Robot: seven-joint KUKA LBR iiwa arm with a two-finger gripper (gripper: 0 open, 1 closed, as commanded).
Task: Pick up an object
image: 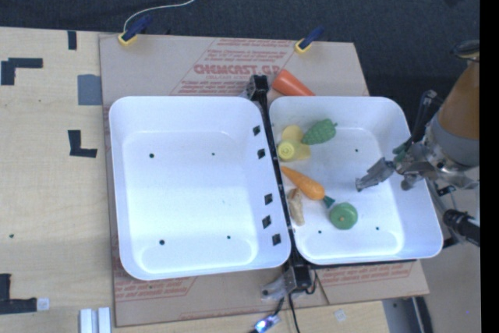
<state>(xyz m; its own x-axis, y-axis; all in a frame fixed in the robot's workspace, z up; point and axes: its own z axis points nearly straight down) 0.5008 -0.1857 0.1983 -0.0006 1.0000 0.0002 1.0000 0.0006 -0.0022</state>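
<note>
Jaws of the gripper [373,180] are hanging spread and gripping nothing above the right bin [390,249], so picking the nearby green ball [343,215] is remaining undone.

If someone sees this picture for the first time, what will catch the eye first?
The bright toy food huddled in the right bin by the divider: an orange carrot, a yellow piece and a green piece. Then the end effector reaching in from the right, above a round green toy.

The grey arm with its orange band [461,117] is cut off at the right edge; the orange carrot-shaped toy [294,83] lies partly behind the right bin's white rim [335,98].
</note>
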